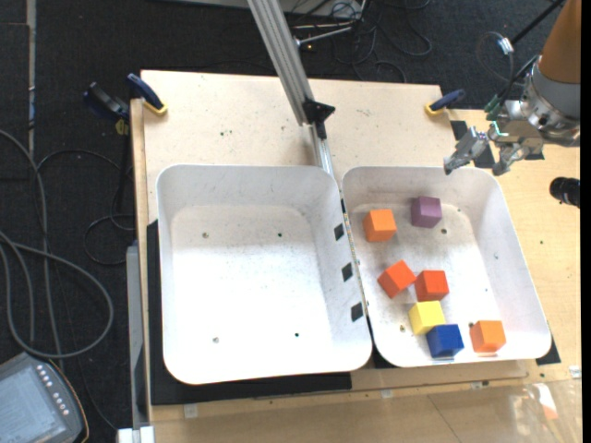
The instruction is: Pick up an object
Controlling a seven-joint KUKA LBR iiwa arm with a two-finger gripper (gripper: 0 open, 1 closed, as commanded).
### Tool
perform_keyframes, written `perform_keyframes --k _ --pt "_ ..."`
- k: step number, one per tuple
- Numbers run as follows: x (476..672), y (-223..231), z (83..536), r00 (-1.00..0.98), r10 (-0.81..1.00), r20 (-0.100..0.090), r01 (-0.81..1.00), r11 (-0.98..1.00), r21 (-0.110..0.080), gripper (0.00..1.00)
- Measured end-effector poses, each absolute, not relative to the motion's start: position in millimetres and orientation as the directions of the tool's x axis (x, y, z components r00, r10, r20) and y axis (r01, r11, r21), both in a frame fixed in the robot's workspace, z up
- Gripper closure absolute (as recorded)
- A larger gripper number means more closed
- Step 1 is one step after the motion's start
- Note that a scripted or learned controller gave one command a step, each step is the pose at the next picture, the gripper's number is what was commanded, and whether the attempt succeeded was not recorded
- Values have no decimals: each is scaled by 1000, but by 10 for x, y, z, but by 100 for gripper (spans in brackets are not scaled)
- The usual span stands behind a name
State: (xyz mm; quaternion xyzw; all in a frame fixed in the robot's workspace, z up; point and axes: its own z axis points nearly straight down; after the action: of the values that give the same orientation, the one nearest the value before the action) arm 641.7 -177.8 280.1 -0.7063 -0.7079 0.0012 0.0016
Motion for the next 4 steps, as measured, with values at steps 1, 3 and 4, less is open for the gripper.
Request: perform_keyframes --k 1,3,4 --pt "6424 -1777 2827 -4 1000 -1 1000 4 0 0" --pt "6410 -1805 1583 1 1000 0 1000 -1 -6 0" --pt "6408 -1829 1146 1 1000 0 1000 -1 -4 0"
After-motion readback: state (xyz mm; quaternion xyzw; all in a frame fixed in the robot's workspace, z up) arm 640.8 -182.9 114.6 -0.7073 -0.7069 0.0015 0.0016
